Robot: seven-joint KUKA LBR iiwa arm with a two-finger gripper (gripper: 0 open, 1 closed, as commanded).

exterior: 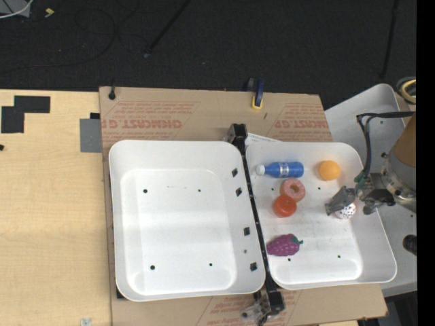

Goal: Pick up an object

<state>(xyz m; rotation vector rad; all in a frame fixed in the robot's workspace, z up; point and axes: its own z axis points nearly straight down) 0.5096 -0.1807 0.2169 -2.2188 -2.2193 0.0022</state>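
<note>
My gripper [350, 204] reaches in from the right and hangs low over the right side of the right bin [370, 267]. A small white object with dark dots [348, 212] sits right at its tip; whether it is gripped cannot be made out. To its left lie a pink ring [293, 189] and a red object [285, 206], touching each other. A blue bottle [281, 170] lies on its side at the back. An orange ball [329, 170] rests at the back right. A purple grape bunch [283, 246] lies near the bin's front left.
The left bin [129, 182] stands beside the right one, joined along a black divider [249, 209]. Both rest on a cardboard sheet [177, 117]. The arm's wrist and cables [394, 175] hang over the right bin's right rim.
</note>
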